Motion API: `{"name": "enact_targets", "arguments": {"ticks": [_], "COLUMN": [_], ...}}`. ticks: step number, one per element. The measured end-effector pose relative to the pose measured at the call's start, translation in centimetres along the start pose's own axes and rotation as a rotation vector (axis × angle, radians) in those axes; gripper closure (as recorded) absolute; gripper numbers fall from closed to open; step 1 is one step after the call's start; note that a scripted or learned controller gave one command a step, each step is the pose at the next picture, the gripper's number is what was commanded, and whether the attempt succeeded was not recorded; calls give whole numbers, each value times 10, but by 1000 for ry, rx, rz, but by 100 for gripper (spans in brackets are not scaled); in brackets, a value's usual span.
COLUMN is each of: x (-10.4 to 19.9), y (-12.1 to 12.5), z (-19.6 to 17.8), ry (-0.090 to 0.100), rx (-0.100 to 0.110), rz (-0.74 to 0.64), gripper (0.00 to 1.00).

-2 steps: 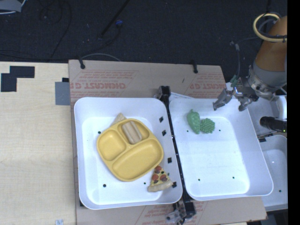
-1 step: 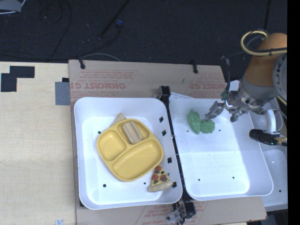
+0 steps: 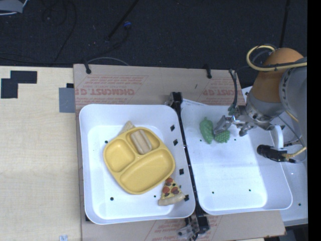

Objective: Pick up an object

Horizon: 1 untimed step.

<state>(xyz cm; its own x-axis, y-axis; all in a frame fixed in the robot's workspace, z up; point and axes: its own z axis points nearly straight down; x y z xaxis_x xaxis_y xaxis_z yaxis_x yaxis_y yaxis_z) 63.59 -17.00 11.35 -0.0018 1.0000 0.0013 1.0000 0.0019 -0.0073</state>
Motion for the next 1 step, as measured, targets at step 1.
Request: {"name": "enact_targets", "arguments": {"ticks": [1], "x": [1], "y": [0], "z": [28], "ry": [0], "rx": [-2], "rz": [-1], "gripper": [0]}}
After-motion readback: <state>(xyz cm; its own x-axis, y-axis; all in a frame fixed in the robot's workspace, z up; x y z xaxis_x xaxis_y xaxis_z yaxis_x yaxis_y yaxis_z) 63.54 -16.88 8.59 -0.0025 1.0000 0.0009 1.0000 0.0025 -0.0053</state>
